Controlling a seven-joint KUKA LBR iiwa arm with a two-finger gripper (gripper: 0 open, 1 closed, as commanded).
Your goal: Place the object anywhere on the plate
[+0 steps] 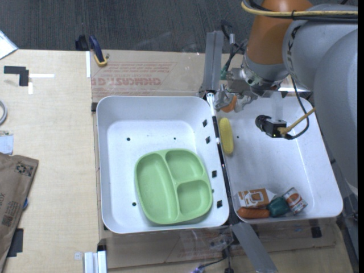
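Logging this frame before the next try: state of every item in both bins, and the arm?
Green plate: flat in the left bin, all three compartments bare.
Yellow corn-like piece: lying in the right bin beside the divider, off the plate.
Small carton: lying at the right bin's near edge.
Red sausage: lying below the carton.
Can: tipped on its side.
Gripper: over the right bin's far left corner; jaws unclear.

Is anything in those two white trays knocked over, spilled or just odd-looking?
Nothing is spilled or broken. The green three-compartment plastic plate sits at a slant in the left white bin, holding nothing. The yellow banana-shaped toy lies against the right bin's left wall.
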